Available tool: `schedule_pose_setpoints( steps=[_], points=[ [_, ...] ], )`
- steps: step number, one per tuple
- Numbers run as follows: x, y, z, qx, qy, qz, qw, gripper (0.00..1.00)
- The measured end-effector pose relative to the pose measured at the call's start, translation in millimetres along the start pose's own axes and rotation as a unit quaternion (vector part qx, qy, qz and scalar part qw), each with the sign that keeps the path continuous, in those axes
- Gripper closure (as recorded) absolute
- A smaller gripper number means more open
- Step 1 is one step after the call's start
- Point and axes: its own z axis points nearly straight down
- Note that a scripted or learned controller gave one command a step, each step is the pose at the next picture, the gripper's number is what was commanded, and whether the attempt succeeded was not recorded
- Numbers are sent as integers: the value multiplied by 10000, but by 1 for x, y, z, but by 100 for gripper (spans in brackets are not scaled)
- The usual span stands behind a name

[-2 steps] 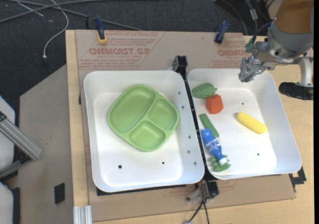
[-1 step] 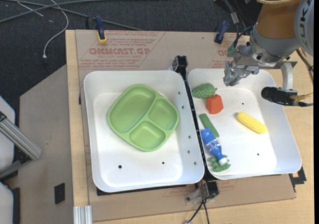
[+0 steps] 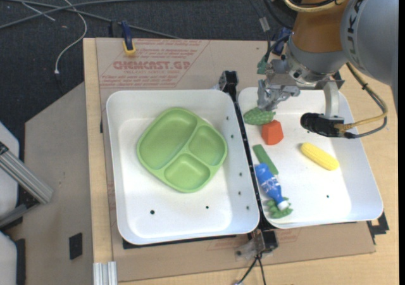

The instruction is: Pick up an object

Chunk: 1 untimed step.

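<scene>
Cardboard [image 3: 158, 62] marked "CHEMCAST GP" beneath bins. Hand [image 3: 271, 101] over green leafy toy [image 3: 258, 116], finger state impossible to tell; red block [image 3: 272, 132], yellow corn [image 3: 319, 156], blue bottle [image 3: 268, 183] nearby.

Grey arm [image 3: 373, 18], orange wrist band, yellow cables, metal jaws.

I saw the right bin [image 3: 354, 201] carrying a green leafy piece [image 3: 258, 116] at its left rear, an orange-red block [image 3: 272, 132] touching it, a yellow corn cob [image 3: 319, 156] mid-bin, a green stick [image 3: 265, 158] and a blue bottle [image 3: 270, 187] lying along the left wall.
</scene>
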Motion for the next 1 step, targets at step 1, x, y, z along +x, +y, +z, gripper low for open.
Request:
schedule_pose_setpoints(
  steps=[1],
  points=[
    [55, -9, 0, 0, -4, 0, 10000, 100]
  ],
)
